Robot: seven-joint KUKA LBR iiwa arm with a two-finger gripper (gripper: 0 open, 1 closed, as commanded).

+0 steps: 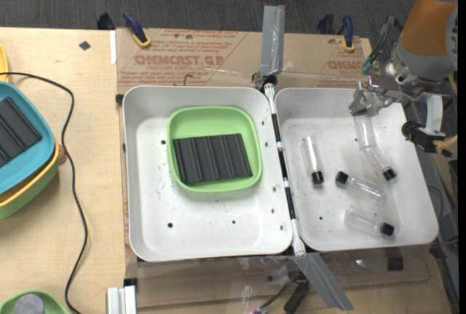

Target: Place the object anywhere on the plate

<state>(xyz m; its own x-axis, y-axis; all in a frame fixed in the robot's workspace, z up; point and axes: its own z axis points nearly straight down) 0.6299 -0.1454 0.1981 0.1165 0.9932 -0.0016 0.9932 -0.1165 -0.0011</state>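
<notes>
Clear plastic vials with black caps lie loose on the floor of the right-hand white bin (408,232), and one of them is the object to be carried. Nearest the camera, a capped vial (370,222) lies well below the two-finger gripper (366,100), its long axis running roughly left-right. Next up, a shorter vial (358,184) lies below the gripper and slightly to its left. A slim vial (312,158) lies further left, long axis near vertical in the view, cap toward the camera. Closest to the gripper, a longer clear vial (371,145) starts just below the fingertips and runs down and to the right, its black cap at the far end from the gripper.

Whether the gripper is wide or narrow cannot be told; nothing is seen held in it. It hangs at the upper edge of the right-hand bin.

Farther off, the green square plastic plate (247,123) holding a dark ribbed slab (213,157) sits in the left-hand white bin (145,218), well to the gripper's left.

Judgement: the nearest vial's slanted axis governs the grasp; carriage then runs leftward.
</notes>
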